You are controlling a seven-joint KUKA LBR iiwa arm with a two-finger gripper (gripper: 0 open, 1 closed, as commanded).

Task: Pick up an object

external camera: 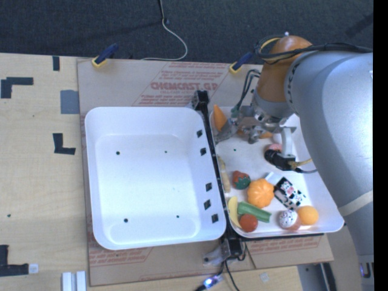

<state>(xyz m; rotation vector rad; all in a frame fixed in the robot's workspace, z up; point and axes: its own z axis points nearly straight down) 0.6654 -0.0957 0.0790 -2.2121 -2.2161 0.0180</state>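
My gripper [241,130] hangs low over the far part of the right bin [330,223], under the grey arm with its orange band. Just left of it an orange wedge-shaped toy [219,117] leans against the bin's far left corner. Nearer the front lie a red and green strawberry [241,179], an orange pumpkin [260,193], a black and white cow toy [288,194], an orange ball [308,215], a pale speckled egg [287,219], a green bean [253,211], a red tomato [248,223] and a yellow banana [232,207]. I see nothing held in the gripper.
The left bin [97,162] stands beside the right one, with a black-clipped divider [208,162] between them. A tan stick [225,179] lies along the right bin's left wall. A small pink piece [276,145] shows beside the wrist.
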